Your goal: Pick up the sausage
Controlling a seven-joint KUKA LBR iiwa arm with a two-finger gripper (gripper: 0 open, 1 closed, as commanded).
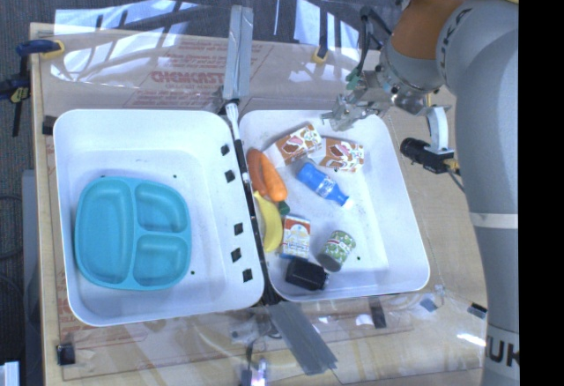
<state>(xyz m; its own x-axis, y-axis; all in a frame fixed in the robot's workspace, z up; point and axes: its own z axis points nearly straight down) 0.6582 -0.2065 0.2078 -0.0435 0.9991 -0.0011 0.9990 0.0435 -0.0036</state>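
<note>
As I look down on the bench from the fixed camera, I log two shallow white plastic bins side by side, the left bin point(132, 124) and the right bin point(401, 226).

Left bin: one turquoise plastic tray with three compartments point(132, 233), lying flat toward the left and near part of the bin.

Right bin, items as I see them:
- Orange-red elongated sausage point(265, 174), the task's thing, lying against the left wall of the bin, slanted from far-left to near-right, untouched by the arm.
- Yellow banana with a green tip point(271, 224), just near of the sausage, along the same wall, its far end touching or almost touching the sausage.
- Small printed carton with a red and white face point(298, 143), at the far side, right of the sausage.
- Second small printed carton, brown and white point(341, 154), just right of the first.
- Blue plastic bottle point(322, 182) lying on its side, near of the two cartons.
- Small white and orange box point(296, 236), just right of the banana.
- Green-labelled tin can point(336, 248), tipped, right of that box.
- Black block-shaped object point(305, 274), at the near edge, close beside the can.

Arm: the grey arm with its orange band point(423, 27) reaches in from the right. Its two-finger gripper point(345, 115) hangs over the far edge of the right bin, above the cartons and well apart from the sausage. Nothing sits between the fingers; whether they are spread or closed I cannot tell.
</note>
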